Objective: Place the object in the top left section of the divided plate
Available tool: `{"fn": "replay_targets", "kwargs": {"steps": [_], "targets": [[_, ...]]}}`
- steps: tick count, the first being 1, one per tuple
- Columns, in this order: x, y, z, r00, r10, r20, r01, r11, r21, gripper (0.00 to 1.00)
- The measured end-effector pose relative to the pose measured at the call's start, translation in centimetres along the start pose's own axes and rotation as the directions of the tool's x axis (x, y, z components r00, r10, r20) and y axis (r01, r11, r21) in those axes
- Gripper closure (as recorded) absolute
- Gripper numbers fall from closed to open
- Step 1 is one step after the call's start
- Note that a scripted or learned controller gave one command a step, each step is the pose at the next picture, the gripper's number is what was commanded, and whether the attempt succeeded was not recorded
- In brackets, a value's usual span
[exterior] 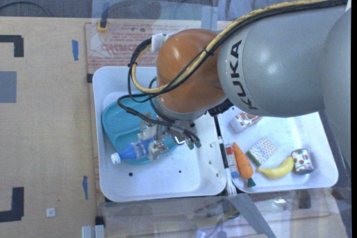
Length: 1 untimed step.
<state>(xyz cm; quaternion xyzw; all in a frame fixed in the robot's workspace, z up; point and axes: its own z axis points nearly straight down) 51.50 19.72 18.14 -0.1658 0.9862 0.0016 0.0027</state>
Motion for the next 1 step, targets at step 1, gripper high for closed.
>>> {"fn": "replay_targets", "kwargs": {"steps": [1], "targets": [[-6.38, 0.96, -6.68, 0.917, -0.398, 0.004, 0.398, 0.917, 0.0, 1.0]]}}
